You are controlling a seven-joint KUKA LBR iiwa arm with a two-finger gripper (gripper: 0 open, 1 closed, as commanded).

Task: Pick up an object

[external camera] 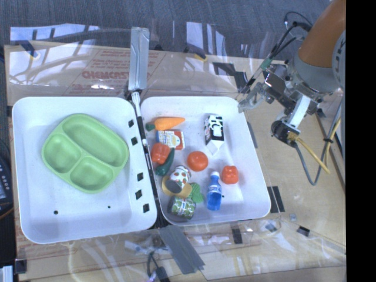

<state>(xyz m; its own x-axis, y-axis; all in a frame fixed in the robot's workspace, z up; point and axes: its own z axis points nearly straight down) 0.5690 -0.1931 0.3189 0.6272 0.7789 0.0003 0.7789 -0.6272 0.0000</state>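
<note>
so far nothing looks picked up. the counter [305,216] carries two white bins: the left bin [35,216] holds a green divided plate [85,151] at its centre, and the right bin [249,175] holds all the small items. the arm [320,46] sits at the frame's two o'clock, outside the right bin's rim, with its claw [249,98] near that bin's one o'clock corner; i cannot tell how the claw is set, and nothing is visibly in it. inside the right bin, a milk carton [214,129] lies toward one o'clock, a carrot [166,123] at eleven, a tomato [198,160] near the centre, a blue bottle [214,191] at five and a small red pepper [230,174] at four. by my reading, the reach, the grasp and the lift are all left to do.
</note>
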